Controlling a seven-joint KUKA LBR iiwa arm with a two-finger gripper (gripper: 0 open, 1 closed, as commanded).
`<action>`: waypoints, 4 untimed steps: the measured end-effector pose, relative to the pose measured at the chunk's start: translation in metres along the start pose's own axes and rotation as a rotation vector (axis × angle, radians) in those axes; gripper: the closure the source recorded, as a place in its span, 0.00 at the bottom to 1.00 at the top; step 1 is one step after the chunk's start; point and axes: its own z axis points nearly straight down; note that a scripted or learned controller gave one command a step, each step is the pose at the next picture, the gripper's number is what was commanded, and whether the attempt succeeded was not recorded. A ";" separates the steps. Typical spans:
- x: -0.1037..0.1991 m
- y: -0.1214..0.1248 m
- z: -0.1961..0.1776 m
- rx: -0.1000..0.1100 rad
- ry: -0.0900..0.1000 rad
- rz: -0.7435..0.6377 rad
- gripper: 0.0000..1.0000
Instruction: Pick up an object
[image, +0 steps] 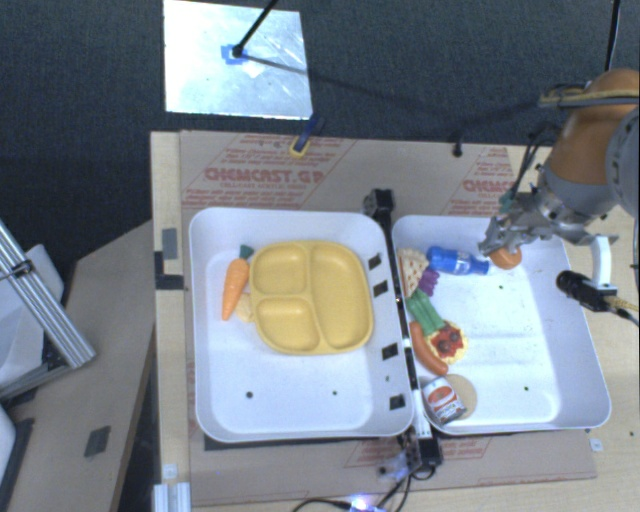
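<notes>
Currently, taking the yellow divided plate (305, 297) as your landmark: a toy carrot (233, 286) touches its left edge. To its right, across the bin divider, lies a cluster of toy food (432, 325) and a blue bottle (455, 263). Farther right, the gripper (502, 243) hangs by an orange piece (507, 257); you cannot tell its jaw state. No lift is evident yet. Beyond the cluster, open white floor.

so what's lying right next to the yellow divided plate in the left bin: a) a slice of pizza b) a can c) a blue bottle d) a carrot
d, the carrot lies along the left edge of the yellow plate in the left bin; the blue bottle sits over in the right bin.
</notes>
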 end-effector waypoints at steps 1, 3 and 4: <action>0.000 0.002 -0.055 -0.001 0.000 -0.002 1.00; 0.089 -0.052 -0.069 0.008 0.004 -0.006 1.00; 0.133 -0.067 -0.056 0.009 0.004 -0.007 1.00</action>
